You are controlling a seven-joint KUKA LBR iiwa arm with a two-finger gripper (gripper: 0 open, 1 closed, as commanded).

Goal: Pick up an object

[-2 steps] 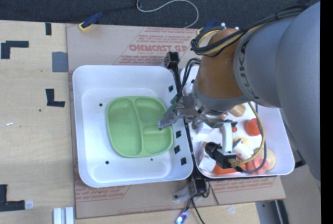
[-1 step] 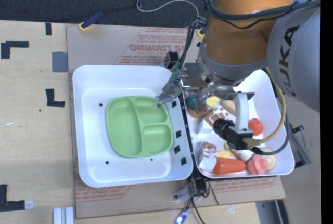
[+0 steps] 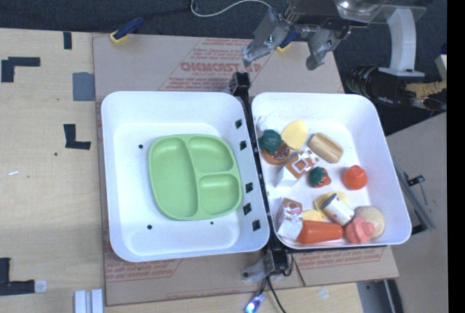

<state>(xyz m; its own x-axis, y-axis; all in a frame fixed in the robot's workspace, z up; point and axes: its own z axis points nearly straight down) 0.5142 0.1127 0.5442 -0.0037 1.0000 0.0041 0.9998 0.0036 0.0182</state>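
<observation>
The gripper (image 3: pixel 289 51) is seen raised above the far edge of the bench, beyond the rim of the right bin (image 3: pixel 367 112), with its two fingers spread apart and nothing held between them. No object has yet been lifted, so the task is judged to be at its very start: a target is still to be chosen, the arm to be brought down over it, the fingers closed and the thing raised. All the candidate objects are gathered in the right bin. A yellow lemon-like piece (image 3: pixel 294 133) lies beside a dark green item (image 3: pixel 270 139), and a tan bread roll (image 3: pixel 326 147) is placed just to their right. A red tomato (image 3: pixel 354 177) sits apart near the right wall, which would seem to make it the easiest to reach cleanly. An orange carrot (image 3: pixel 320 232) is laid along the near rim, touching a small white carton (image 3: pixel 291 213) and close to a pink piece (image 3: pixel 357 232). The left bin (image 3: pixel 120 123) is occupied by a green divided plate (image 3: pixel 195 176), which is too flat to be gripped readily
</observation>
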